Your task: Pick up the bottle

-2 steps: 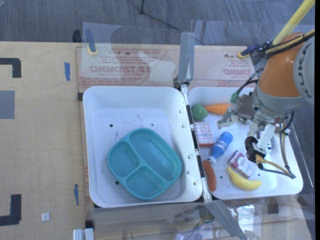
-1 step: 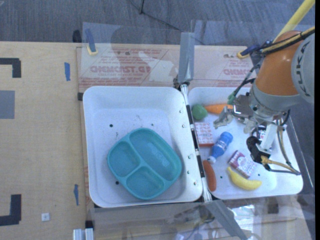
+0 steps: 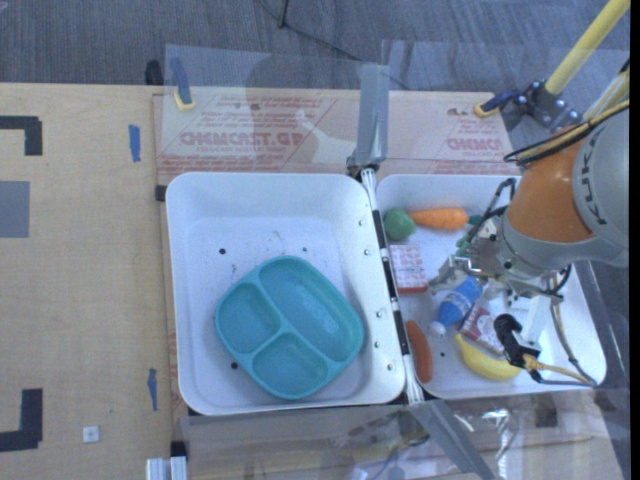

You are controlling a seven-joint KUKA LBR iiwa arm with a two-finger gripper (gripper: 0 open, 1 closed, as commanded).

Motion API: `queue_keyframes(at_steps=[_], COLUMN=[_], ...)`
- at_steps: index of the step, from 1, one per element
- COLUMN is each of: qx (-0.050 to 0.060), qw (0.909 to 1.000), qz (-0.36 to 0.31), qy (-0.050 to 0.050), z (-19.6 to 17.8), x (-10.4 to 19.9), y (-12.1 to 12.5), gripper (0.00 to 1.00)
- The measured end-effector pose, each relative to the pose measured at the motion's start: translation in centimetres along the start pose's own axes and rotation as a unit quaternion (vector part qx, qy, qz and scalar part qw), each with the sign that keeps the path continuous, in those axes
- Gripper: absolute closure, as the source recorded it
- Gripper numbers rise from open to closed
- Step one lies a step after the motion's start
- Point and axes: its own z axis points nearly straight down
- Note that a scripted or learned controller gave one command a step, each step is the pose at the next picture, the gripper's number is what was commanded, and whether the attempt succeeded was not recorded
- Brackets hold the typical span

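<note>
The bottle [image 3: 456, 305] is small and blue with a white cap. It lies tilted in the right bin [image 3: 590, 353], cap toward the front left. My gripper [image 3: 464, 270] hangs right over the bottle's upper end, close to it or touching it. The grey arm with its orange band [image 3: 548, 208] reaches in from the right and hides the bin's right side. Nothing shows the bottle lifted off the bin floor.
Around the bottle lie a banana [image 3: 484, 360], a red sausage [image 3: 419, 350], a red-and-white box [image 3: 407, 268], a carrot [image 3: 439, 218] and a green round thing [image 3: 399, 224]. A teal divided plate [image 3: 288, 326] sits in the left bin [image 3: 200, 228].
</note>
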Motion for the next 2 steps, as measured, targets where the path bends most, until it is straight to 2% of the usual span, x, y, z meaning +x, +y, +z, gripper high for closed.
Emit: queue_keyframes(at_steps=[1,2], qx=[0.0,0.001], qw=[1.0,0.9991], qz=[0.003,0.043], qy=[0.0,0.0], z=[-0.9,-9.6], x=[-0.2,9.5], y=[0.0,2.1], gripper=[1.0,1.0])
